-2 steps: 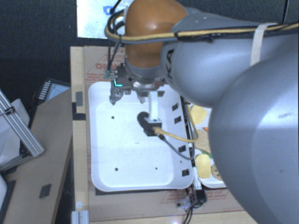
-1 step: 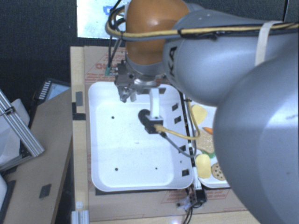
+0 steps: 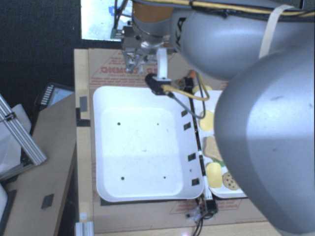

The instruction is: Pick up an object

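Camera view is taken up largely by the grey arm (image 3: 256, 107), by which most of the right bin (image 3: 231, 194) is covered. The gripper (image 3: 135, 63) is seen above the left bin's (image 3: 142, 151) far rim; whether it is clenched or released cannot be told. A yellow object (image 3: 213, 174), a round cookie (image 3: 229, 181) and a tan piece (image 3: 211, 148) are seen in the right bin.

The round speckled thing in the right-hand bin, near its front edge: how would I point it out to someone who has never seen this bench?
Find the two white bins side by side and take the right bin, mostly hidden under the big grey arm. At its near edge, beside a smooth yellow lump, lies a cookie. It alone is flat, tan and dotted with dark specks.
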Robot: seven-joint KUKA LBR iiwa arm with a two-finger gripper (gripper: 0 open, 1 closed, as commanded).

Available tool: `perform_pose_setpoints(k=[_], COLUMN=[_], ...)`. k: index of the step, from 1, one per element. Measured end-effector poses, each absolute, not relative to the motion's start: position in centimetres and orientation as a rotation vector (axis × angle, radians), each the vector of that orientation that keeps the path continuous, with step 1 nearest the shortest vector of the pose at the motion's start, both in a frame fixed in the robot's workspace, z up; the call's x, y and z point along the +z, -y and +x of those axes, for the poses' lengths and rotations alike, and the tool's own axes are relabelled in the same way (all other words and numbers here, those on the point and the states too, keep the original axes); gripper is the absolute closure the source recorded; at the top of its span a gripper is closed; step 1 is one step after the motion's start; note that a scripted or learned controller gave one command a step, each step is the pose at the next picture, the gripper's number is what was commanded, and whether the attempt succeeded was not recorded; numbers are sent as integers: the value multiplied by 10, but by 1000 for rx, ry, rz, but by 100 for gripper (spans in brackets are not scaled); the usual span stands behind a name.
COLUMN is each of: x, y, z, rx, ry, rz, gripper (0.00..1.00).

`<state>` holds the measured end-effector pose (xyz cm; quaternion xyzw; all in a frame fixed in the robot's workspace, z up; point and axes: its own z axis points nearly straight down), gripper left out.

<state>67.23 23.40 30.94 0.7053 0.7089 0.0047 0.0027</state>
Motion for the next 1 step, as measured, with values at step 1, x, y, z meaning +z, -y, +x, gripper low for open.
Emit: perform_pose_setpoints(k=[1], x=[332], y=[-234], z=[669], rx=[6], ry=[-2226], rz=[2214], gripper=[100])
